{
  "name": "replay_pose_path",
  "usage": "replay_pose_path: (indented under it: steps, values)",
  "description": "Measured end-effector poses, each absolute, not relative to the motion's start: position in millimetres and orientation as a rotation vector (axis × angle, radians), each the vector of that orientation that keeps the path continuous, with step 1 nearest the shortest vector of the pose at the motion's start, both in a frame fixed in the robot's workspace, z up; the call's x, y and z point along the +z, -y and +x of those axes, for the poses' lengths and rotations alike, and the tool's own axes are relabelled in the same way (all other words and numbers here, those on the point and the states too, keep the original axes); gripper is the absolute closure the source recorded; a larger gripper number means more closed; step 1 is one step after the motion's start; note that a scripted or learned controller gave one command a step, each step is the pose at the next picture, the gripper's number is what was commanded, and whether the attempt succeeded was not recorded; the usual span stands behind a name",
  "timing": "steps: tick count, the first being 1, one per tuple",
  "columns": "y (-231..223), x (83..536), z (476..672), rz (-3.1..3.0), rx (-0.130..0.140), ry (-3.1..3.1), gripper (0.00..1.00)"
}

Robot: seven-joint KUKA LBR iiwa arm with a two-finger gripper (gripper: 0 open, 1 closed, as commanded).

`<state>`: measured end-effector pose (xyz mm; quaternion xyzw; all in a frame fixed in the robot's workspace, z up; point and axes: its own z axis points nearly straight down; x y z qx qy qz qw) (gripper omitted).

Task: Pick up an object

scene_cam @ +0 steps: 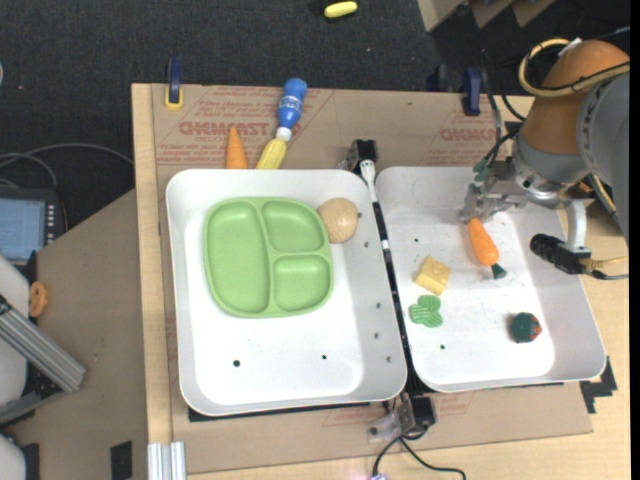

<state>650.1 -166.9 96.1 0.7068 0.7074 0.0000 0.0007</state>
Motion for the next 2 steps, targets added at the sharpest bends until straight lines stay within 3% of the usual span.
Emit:
replay_pose_path:
  steps: [1, 2]
  values:
    - [112.4, 98.3, 563.3, 2.228, -0.005, -2.229, 1.0]
    - [32.4, 190.7, 575.3, 2.207, 0.015, -2.228, 1.0]
